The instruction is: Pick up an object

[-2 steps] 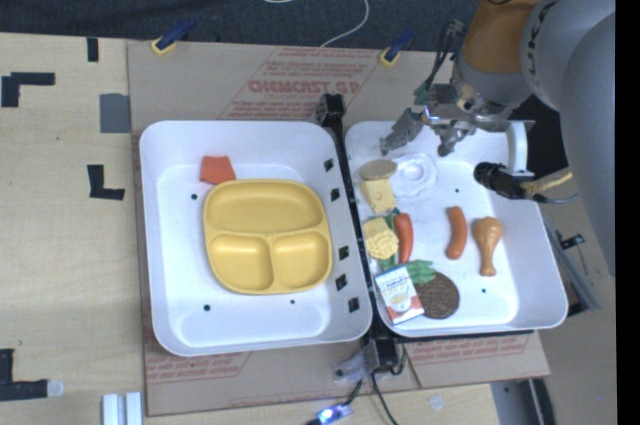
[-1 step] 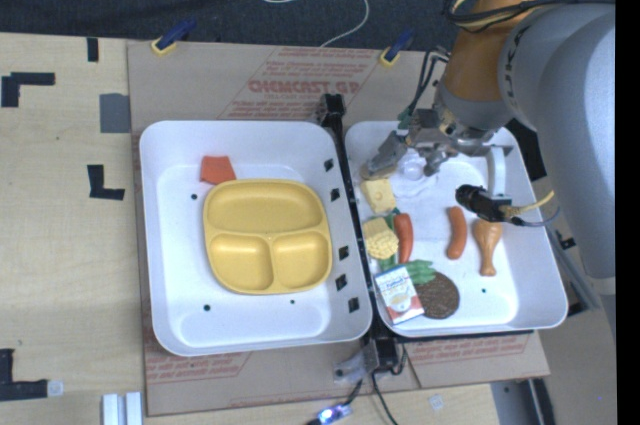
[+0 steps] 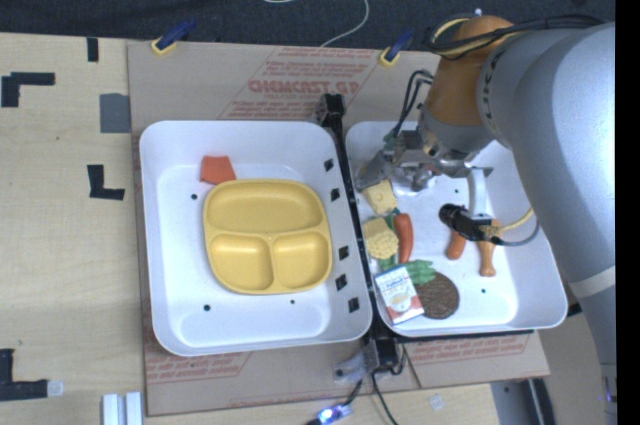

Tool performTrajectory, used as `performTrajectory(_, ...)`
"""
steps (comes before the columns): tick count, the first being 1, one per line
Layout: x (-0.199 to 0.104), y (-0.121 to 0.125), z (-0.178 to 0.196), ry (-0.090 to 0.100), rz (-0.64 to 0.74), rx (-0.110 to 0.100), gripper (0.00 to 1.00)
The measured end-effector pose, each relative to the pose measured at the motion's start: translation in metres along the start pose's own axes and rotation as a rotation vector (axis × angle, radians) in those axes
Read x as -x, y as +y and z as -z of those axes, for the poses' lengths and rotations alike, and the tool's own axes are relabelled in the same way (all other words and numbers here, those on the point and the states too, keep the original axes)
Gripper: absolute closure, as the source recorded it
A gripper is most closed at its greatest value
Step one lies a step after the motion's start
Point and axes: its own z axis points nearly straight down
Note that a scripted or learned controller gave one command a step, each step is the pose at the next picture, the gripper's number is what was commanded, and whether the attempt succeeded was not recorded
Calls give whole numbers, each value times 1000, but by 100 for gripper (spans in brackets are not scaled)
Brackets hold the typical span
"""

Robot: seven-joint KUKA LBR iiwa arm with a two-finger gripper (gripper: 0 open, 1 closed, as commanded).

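Observation:
My gripper hangs low over the upper left corner of the right bin, under the orange wrist band. Directly below it lies a pale yellow cheese wedge; whether the gripper touches the wedge I cannot tell. Further down the bin's left side are a yellow corn piece and a red sausage. An orange carrot and a second orange piece lie near the middle. A small printed box, a brown round patty and a green leaf sit at the front.
The left bin holds a yellow divided plate and a small orange-red block behind it. The grey arm covers the right bin's far right side. A black divider with clips runs between the bins.

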Motion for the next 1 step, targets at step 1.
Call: performTrajectory(1, -1, 1, 12, 1, 1, 2, 100)
